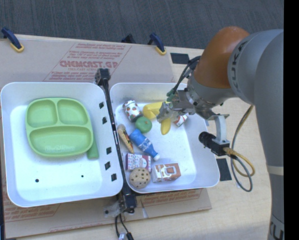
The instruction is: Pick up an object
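Your grey arm with the orange band (pixel 224 54) reaches in from the right over the right shallow white bin (pixel 202 156). The pincer (pixel 170 111) sits low at the bin's upper middle, right at the yellow plastic banana (pixel 165 126) and touching or just above it. You can't tell from this angle whether it is released or clenched, or whether anything sits in it.

Just left of the banana lie a yellow wedge-shaped toy (pixel 152 109) and a small green ball (pixel 143 124). A white round toy with red and dark marks (pixel 131 109) sits near the bin's upper left. Below the ball lies a blue plastic bottle (pixel 142 143), tilted, with a tan bread-like toy (pixel 124 136) beside it along the left wall. At the bin's lower end, close together: a small pink and white carton (pixel 138 161), a round chocolate-chip cookie (pixel 139 177), a small brown and white carton (pixel 166 172).

The left white bin (pixel 19 184) holds a pale green divided plastic plate (pixel 59 126), lying flat. Both bins rest on the desk (pixel 239 204) over brown cardboard (pixel 84 59).
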`<state>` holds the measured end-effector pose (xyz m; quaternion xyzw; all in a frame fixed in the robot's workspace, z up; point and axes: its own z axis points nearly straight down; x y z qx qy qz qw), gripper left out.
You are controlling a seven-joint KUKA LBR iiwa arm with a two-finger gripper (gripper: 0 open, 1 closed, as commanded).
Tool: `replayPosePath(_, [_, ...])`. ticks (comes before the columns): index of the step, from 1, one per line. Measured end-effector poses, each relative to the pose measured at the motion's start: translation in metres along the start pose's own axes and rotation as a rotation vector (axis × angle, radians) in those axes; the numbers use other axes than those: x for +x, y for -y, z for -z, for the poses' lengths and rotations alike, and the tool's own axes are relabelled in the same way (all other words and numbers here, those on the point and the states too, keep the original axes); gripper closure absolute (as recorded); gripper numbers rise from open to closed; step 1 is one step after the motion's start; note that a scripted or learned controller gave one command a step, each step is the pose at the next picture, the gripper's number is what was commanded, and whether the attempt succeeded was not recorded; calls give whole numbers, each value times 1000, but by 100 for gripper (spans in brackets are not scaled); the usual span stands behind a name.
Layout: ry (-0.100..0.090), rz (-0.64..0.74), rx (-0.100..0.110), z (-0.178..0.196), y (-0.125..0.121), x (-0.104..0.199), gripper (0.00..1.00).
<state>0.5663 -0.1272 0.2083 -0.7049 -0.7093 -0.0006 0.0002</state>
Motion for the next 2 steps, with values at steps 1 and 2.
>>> replayPosePath(1, [0, -1, 2, 43, 6, 75, 100])
replayPosePath(2, [2, 1, 4, 12, 31, 107, 100])
